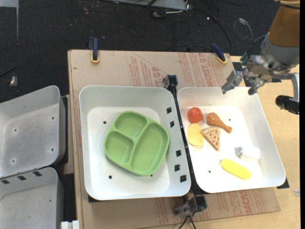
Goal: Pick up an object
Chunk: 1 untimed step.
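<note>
The gripper (241,85), fingers apart and empty, hovers over the right bin's (267,128) far rim; the nearest object, the drumstick (218,121), lies toward 7 o'clock, long axis running 10-to-4.

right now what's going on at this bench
A grey KUKA arm reaches in from the right, its gripper open above the back edge of the right bin, holding nothing. That bin holds toy food: a tomato, a drumstick, a pizza slice, and a banana. The left bin has a green divided plate.
</note>
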Each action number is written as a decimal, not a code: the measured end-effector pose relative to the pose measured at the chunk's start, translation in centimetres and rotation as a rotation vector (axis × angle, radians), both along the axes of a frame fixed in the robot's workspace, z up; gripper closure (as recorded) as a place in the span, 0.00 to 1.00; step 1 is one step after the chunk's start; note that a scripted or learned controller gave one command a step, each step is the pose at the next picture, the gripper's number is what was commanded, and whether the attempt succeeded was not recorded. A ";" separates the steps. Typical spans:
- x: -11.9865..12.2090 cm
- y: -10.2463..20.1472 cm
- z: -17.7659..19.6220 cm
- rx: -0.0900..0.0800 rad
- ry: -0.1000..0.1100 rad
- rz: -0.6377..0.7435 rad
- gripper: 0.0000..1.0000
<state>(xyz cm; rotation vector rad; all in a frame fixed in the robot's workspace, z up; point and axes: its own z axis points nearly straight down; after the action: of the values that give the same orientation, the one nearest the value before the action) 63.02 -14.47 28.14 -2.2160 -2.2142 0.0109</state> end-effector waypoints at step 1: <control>0.2 0.0 0.7 -0.002 -0.012 0.002 0.00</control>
<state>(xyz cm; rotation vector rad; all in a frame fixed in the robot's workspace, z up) 63.20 -14.43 28.85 -2.2203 -2.2235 0.0000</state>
